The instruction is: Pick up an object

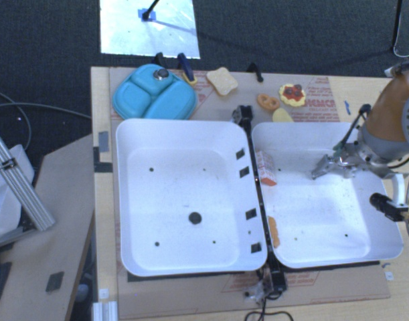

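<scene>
Nearest us, orange stick [274, 232] at right bin's [324, 256] eight o'clock; claw [324, 168], prongs apart, could snatch only air.

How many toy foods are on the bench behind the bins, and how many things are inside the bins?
Toy foods behind the bins: 4 (toast, pretzel, tart, yellow piece)
Things inside the bins: 3 (dark disc, small carton, orange piece)
Total: 7

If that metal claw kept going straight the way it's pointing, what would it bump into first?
Probably the small red-and-white carton leaning against the left wall of the right white bin. The gripper points leftward over bare bin floor toward it, though depth is hard to judge from above.
</scene>
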Controlling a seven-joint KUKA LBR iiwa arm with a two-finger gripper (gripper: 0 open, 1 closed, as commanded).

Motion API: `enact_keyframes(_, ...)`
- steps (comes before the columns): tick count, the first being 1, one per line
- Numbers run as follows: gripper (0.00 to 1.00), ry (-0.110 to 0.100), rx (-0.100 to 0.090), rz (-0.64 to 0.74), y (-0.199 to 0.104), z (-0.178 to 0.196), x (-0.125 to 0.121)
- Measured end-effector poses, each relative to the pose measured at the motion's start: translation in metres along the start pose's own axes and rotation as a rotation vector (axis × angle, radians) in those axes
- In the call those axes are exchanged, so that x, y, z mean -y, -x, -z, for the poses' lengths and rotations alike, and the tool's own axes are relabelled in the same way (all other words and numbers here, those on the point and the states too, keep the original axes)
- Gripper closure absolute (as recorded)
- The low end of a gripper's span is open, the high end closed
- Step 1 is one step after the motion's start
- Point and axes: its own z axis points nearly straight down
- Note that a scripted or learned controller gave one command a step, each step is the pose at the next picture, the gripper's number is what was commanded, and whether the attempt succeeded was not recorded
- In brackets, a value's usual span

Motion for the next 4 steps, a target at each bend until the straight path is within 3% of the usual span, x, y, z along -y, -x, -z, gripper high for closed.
enact_keyframes(1,0.0,-0.002,-0.006,0.008,-0.098,-0.002,-0.042)
enact_keyframes(2,0.0,-0.004,-0.004,0.002,-0.12,0.037,-0.068)
enact_keyframes(3,1.0,-0.002,-0.003,0.002,-0.118,0.047,-0.068)
enact_keyframes(4,1.0,-0.018,-0.005,-0.007,-0.11,0.02,0.013)
